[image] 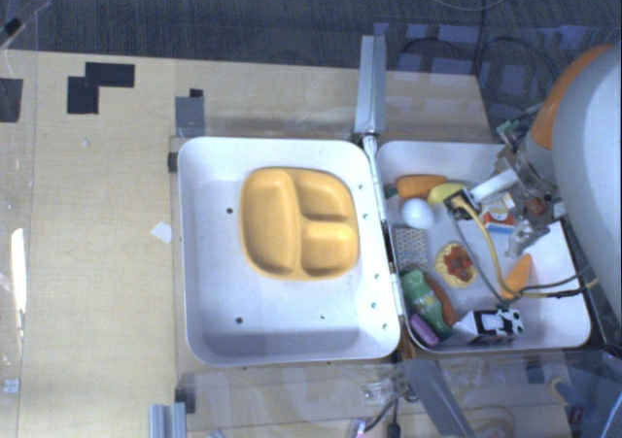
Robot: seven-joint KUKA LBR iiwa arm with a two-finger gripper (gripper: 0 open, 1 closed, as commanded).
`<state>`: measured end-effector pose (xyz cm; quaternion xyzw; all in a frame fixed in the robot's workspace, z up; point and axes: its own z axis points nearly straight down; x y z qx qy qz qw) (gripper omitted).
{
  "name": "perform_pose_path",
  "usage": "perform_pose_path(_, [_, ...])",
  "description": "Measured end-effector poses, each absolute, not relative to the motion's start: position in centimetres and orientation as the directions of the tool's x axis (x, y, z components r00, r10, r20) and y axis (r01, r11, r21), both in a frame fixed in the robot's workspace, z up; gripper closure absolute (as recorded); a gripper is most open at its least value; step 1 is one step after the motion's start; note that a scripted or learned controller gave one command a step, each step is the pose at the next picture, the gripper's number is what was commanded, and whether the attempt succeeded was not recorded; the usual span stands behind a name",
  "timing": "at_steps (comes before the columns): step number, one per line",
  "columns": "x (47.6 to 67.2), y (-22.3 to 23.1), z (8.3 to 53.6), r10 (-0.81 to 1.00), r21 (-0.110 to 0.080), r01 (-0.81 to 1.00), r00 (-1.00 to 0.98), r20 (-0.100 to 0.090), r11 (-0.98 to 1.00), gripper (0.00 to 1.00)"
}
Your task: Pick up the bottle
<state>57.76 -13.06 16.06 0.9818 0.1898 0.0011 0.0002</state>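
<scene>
Two white bins lie side by side on the counter (97, 232), and I take the right bin (573, 329) as my landmark. The arm (593, 154) reaches in over the right bin's right side, and its wrist hangs above the upper right part of that bin. I cannot tell if the jaws are open or closed, and I see nothing held in them. The left bin (204, 329), just beside the right bin's left wall, carries a yellow tray (296, 222).

The bottle (418, 287), as I judge it, is the green thing lying close to the right bin's left wall, toward its lower left corner. It is small in the view, so I am not fully sure of it. It is well apart from the wrist, across the bin.

Several things could go wrong, in my opinion. The bottle is crowded: a red sausage (444, 305) seems to touch it on the side toward the bin's middle, a purple piece (423, 329) lies just below it, and a grey mesh piece (410, 247) lies just above. The jaws may therefore close on a neighbour, or on two things together. The bin's left wall is so near that one jaw may strike it and stop short. A yellow cable (489, 256) also runs across the bin's middle and could catch on the way. Finally, a lying bottle may roll or slip out.
</scene>
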Motion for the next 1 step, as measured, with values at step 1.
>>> perform_pose_path(1, [59.97, -8.55, 10.3, 0.38, 0.007, 0.38, 0.925, 0.012, -0.925, 0.0])
